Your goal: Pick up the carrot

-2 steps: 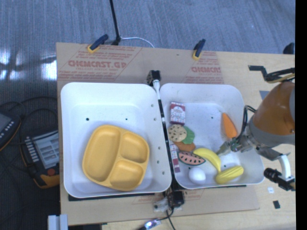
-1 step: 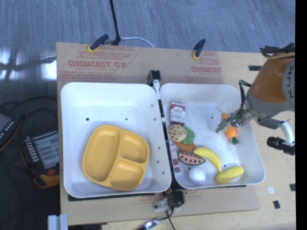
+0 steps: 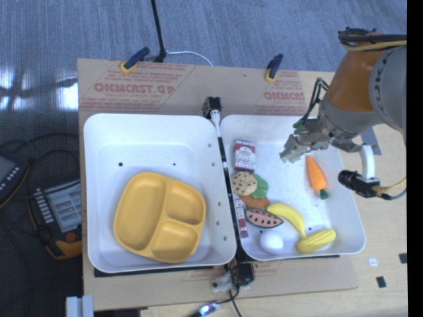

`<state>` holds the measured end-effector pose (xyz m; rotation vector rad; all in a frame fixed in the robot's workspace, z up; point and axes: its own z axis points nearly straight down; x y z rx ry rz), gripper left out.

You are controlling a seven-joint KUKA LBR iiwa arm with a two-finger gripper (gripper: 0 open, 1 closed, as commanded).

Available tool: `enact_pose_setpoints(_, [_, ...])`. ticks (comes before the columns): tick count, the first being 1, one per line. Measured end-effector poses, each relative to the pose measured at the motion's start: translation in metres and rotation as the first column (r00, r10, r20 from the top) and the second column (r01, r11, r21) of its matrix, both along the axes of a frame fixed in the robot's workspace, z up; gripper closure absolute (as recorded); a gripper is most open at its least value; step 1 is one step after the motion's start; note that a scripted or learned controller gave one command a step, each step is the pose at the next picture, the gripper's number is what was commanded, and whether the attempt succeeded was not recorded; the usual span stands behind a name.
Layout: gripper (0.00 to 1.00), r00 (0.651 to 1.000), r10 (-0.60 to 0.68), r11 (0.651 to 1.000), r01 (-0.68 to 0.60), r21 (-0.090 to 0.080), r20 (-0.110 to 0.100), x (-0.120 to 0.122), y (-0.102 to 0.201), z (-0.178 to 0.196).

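The carrot, orange with a small green tip at its lower end, lies in the right bin near the right wall. My gripper hangs over the same bin, just up and left of the carrot's top end. Its grey fingers point down toward the bin floor. Nothing shows between them, and the carrot rests free on the floor.
The right bin also holds a red carton, a cookie, a watermelon slice, a banana, a white egg and a yellow corn piece. A yellow divided plate sits in the left bin.
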<state>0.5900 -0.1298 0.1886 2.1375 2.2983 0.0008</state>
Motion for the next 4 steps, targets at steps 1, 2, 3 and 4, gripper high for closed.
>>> enact_pose_setpoints(1, [1.0,0.974,0.227,0.974,-0.227,-0.003,-0.004,-0.038,-0.061,0.021])
enact_pose_setpoints(2, [1.0,0.994,-0.11,0.994,0.11,0.001,-0.007,-0.027,-0.014,0.0])
enact_pose_setpoints(3, [1.0,1.0,0.027,1.0,-0.027,-0.002,-0.005,-0.075,-0.071,0.022])
enact_pose_setpoints(4, [1.0,1.0,-0.029,1.0,0.029,-0.002,0.012,-0.087,-0.004,-0.097])
